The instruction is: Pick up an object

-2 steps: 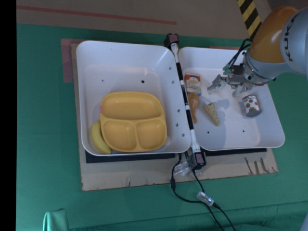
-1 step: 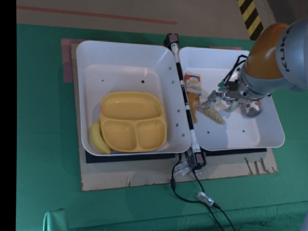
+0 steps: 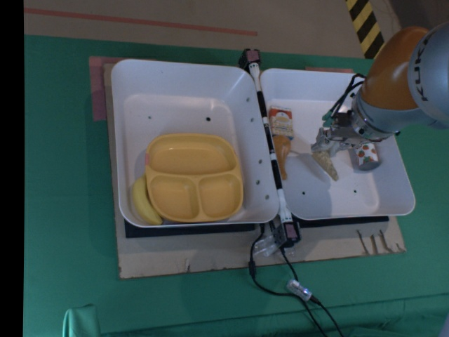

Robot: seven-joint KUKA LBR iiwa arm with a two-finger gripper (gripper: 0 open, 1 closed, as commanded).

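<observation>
Hovering low in the right bin [image 3: 393,202], the end effector [image 3: 331,144] sits over the wide end of a pale cone [image 3: 325,163] lying on the bin floor. Whether its fingers are spread or closed cannot be told; the wrist body and cables cover them, and no object shows between them.

Candidate objects, right bin: cone just below the end effector at 6 o'clock; small can [image 3: 367,156] with red-spotted label just beside it at 3 o'clock; orange bottle [image 3: 281,140] at 9 o'clock, near the divider [image 3: 270,146] between bins. Left bin [image 3: 175,76]: yellow tray [image 3: 195,177], banana [image 3: 143,201] touching the tray's 8 o'clock edge.

Risks, as judged:
- Cone tapers and lies flat; fingers closing on the slope could squeeze it out sideways, so the lift comes up with nothing.
- Can is close at 3 o'clock; a finger could clip it on descent and knock it over or push it into the wall.
- A descent slightly off-centre would press the cone into the floor instead of straddling it.

Hard to make out: finger positions, contact with the cone, can's label, cone's material. Arm's upper links are cut off at the frame's right.
</observation>
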